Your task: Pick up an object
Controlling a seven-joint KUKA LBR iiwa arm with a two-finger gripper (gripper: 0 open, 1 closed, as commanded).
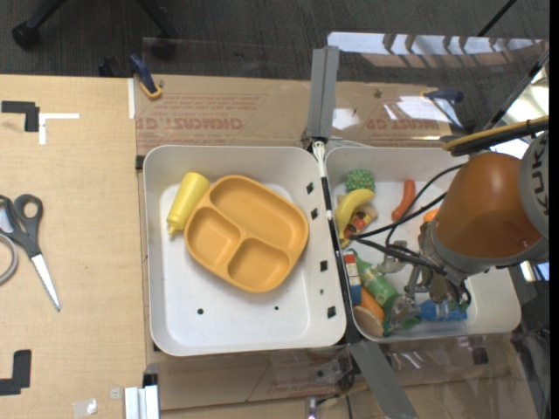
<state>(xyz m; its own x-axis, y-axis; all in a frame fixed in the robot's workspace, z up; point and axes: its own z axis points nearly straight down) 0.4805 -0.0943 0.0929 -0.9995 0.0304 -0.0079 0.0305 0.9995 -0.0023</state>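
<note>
Low in the right bin — claw, grip unclear — beside green bottle.

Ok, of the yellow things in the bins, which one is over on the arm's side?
The banana, in the right bin among the other toy food. The yellow bottle and the yellow divided plate lie in the left bin.

Two white bins, one orange tray, one yellow bottle, one pair of scissors.
</note>
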